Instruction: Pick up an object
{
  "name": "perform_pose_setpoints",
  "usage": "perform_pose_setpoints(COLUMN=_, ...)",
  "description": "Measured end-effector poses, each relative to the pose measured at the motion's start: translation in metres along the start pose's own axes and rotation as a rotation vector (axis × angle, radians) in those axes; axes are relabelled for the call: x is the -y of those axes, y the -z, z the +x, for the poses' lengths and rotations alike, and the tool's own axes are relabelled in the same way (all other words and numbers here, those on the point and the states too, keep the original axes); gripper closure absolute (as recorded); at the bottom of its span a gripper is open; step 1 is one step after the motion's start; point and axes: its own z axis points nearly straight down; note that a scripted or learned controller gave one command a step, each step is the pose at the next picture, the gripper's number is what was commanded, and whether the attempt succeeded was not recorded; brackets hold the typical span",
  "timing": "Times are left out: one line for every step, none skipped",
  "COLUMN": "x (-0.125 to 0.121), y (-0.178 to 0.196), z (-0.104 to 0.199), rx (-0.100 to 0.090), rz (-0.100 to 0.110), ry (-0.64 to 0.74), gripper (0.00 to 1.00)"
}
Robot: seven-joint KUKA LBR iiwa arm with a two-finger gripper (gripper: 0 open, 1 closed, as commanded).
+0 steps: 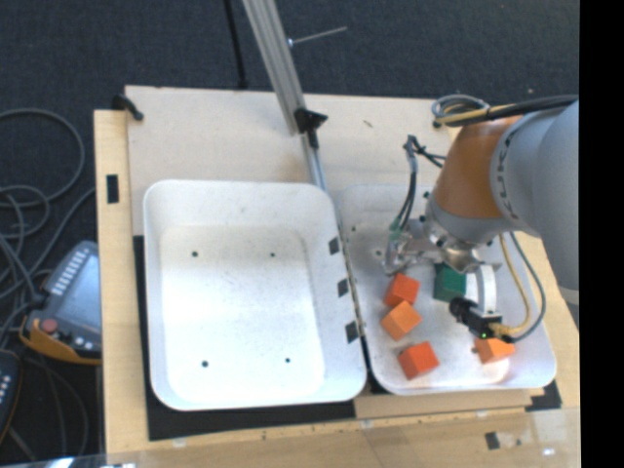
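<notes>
The right bin (pixel 375 217) holds three orange blocks in a loose column: one (pixel 402 290) just below the wrist, a paler one (pixel 400 320) under it, and a redder one (pixel 419 360) near the front rim. A small orange piece (pixel 494 350) lies at the bin's right front, and a green block (pixel 448 283) sits right of the top orange block. My gripper (pixel 426 261) hangs over the middle of this bin, directly above the top orange block and the green block. The grey and orange wrist covers its fingers.
The left bin (pixel 244 291) is a shallow white tray beside the right one. A slanted aluminium rail (pixel 278 57) runs from the top down to the bins' shared edge. Cables loop off the wrist on the right. A pendant (pixel 68 300) lies left of the bench.
</notes>
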Motion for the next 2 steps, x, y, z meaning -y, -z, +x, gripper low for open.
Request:
perform_pose_setpoints(x=0.0799, y=0.0874, z=0.0452, rx=-0.003, rz=0.001, ry=0.012, gripper=1.0)
perform_pose_setpoints(x=0.0793, y=0.083, z=0.0431, rx=-0.001, rz=0.004, ry=0.004, gripper=0.0)
